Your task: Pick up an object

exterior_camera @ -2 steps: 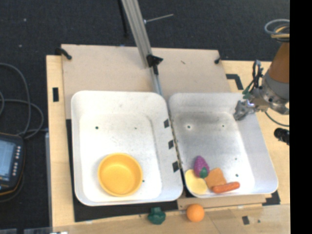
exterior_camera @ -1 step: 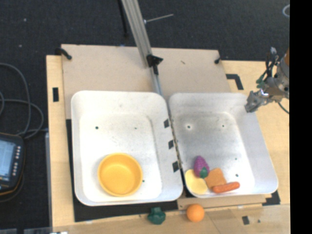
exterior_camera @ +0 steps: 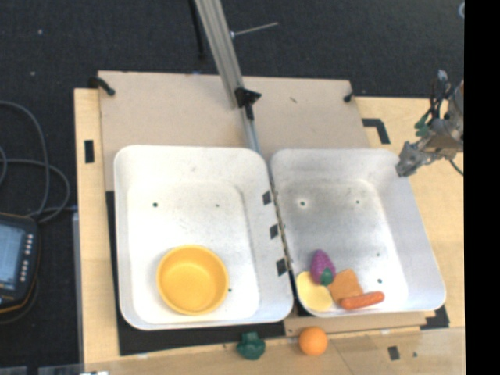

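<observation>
Toys (exterior_camera: 340,283) are lying clustered in the right bin's (exterior_camera: 406,233) near-left corner, the carrot's (exterior_camera: 362,301) long axis running left-right. Gripper (exterior_camera: 412,161) is hovering at the far-right rim, well apart; jaw state cannot be told.

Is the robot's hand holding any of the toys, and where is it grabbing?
Nothing is held. The hand sits at the right bin's top corner, apart from the toys.

No readable text, labels, brands or numbers anywhere. The handheld pendant (exterior_camera: 14,266) left of the left bin (exterior_camera: 133,170) has a lit screen and a column of buttons, all too small and blurred to read. Black marks on the bench (exterior_camera: 90,209) are plain tape, no characters.
</observation>
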Robot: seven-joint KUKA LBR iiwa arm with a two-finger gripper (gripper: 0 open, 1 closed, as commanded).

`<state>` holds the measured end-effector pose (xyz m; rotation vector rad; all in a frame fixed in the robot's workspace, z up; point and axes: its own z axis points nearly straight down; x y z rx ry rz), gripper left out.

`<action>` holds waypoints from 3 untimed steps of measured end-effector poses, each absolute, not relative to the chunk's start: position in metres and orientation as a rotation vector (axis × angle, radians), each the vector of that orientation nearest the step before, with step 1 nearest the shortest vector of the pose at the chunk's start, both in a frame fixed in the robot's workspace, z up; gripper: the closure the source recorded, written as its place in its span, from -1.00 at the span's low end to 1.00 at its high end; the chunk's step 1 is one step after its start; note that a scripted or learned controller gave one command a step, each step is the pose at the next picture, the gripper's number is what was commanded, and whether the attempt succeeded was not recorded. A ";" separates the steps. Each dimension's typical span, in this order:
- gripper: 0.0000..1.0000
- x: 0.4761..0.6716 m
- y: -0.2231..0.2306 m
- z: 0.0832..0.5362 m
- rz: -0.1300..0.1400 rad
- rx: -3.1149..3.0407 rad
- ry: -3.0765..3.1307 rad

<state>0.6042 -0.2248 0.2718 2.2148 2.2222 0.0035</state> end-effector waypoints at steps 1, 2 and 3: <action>1.00 0.609 -0.164 0.266 0.002 2.213 2.229; 1.00 0.608 -0.105 0.271 0.004 2.213 2.230; 1.00 0.601 -0.056 0.274 0.003 2.214 2.230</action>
